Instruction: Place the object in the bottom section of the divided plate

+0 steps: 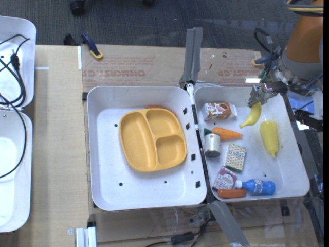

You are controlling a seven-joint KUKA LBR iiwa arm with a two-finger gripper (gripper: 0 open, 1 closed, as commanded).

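A yellow divided plate (151, 138) lies in the left bin (103, 189), with one long section on its left and two smaller ones on its right. My gripper (256, 100) is over the far part of the right bin (293, 181). Its fingers are shut on the top end of a yellow banana (250, 117), which hangs tilted just below them. The grey arm with its orange band (306, 35) comes in from the upper right.
The right bin also holds a snack box (218, 110), a carrot (226, 133), a small can (212, 144), a green checked packet (236, 157), a yellow squash-like toy (269, 137), a blue bottle (259, 187) and a red-and-white packet (224, 179). A grey divider (193, 60) stands between the bins.
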